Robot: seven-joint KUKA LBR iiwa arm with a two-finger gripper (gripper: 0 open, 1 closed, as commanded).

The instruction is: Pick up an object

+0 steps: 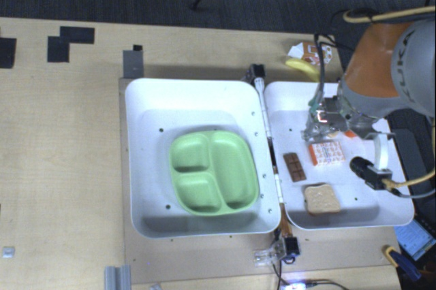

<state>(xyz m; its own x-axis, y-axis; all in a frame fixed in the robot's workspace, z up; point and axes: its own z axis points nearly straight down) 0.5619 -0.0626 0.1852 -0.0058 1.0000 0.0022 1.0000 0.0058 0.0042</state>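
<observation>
A pale wood-grain surface [61, 166] carries two shallow white plastic bins with rounded corners, set side by side. The left bin [146, 98] holds a glossy light-green plate [214, 173], a rounded square moulded into three compartments, lying flat a little toward 5 o'clock of the bin's middle. The right bin [286, 101] holds three small things. A flat rectangular packet [328, 154], white with orange-red print, lies near its middle. A thin dark-brown bar [294, 167] scored into segments lies just beside it at 8 o'clock. A tan, rough-looking block [321, 199] with softened corners sits apart from the packet at 6 o'clock, near the bin's front wall. The grey arm [381, 71], smooth and bulbous with its orange band, comes in from 3 o'clock. Its metal pincer [319, 131] stands right at the packet's 12 o'clock edge. Whether the pincer is released or clenched cannot be told, and nothing can be seen gripped in it. Beyond the right bin at 12 o'clock, a yellow curved thing [302, 66] lies on the surface.
</observation>
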